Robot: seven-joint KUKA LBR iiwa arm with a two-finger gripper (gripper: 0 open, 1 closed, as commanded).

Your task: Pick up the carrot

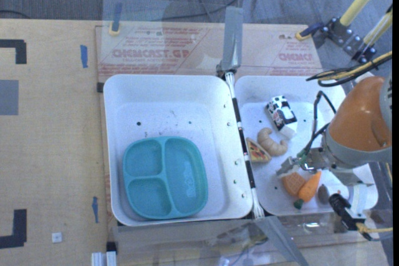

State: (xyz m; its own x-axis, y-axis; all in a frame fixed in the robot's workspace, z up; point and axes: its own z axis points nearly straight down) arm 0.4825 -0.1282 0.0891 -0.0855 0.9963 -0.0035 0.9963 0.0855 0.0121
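The small orange plastic carrot with a green tip point(308, 187) lies in the near part of the right shallow white bin point(310, 111), slanted, with its green end toward the near wall. It touches or lies just beside a tan waffle-textured toy piece point(291, 183) on its left. The two-finger gripper point(303, 162) hangs just above the carrot's upper end, at the wrist of the grey arm with the orange band point(361, 121). Whether the gripper is wide or narrow cannot be told from this view, and nothing is seen held in it.

Procedure, as a judgement: align the gripper across the carrot's short axis, not along its length. Centre the grasp on the orange body, clear of the waffle-textured piece, so that only the carrot is taken. Descend straight and close before lifting.

The right bin also contains a beige croissant-shaped toy point(273, 141), a triangular pizza-slice toy point(257, 151) and a black-and-white patterned carton point(281, 112), all well apart from the carrot. The left shallow white bin point(167, 90) contains a teal three-compartment plastic plate point(164, 177). Both bins rest on the wooden worktop point(50, 134).
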